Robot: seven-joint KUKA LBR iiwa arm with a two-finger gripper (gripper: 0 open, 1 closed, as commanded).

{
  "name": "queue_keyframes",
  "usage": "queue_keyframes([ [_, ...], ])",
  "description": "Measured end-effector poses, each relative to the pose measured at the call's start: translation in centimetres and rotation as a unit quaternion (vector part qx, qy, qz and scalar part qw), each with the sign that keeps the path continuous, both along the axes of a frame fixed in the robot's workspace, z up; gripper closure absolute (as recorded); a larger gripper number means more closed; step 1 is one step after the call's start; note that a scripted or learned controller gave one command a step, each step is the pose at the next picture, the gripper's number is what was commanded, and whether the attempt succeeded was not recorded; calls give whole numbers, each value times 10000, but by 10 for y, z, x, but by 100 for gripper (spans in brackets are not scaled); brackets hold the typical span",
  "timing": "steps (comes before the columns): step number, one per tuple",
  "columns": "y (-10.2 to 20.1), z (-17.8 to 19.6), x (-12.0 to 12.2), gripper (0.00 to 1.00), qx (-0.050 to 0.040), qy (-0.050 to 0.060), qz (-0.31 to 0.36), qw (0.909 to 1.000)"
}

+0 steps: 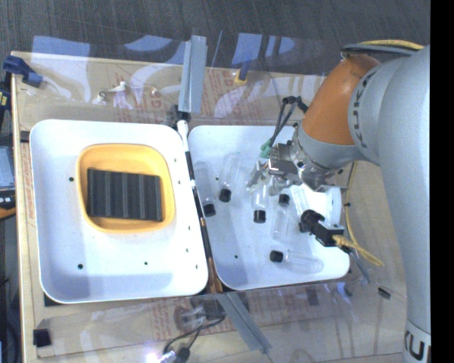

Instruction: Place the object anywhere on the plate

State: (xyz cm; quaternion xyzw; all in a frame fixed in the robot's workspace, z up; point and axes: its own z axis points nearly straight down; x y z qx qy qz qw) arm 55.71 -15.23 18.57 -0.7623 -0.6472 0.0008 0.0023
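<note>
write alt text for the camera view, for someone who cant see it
A grey arm with an orange band reaches in from the right, its gripper low over the right white bin, among several clear vials with black caps. The left white bin holds a yellow plate with a dark ribbed block on it.

Wooden bench (91,89) stood on dark grey carpet floor (136,6); blue clamp (19,68) gripped its left edge.

Plate (125,191) in L bin (53,225); vials (287,257) in R bin (234,267).
</note>
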Motion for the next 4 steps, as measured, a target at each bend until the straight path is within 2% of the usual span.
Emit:
queue_keyframes([
  [1,62,40,19,100,-6,-7,363,9993],
  [2,117,5,22,100,0,5,1876,9822],
  [3,117,5,22,0,-2,3,1874,9823],
  [4,81,24,29,0,-7,-14,2380,9713],
])
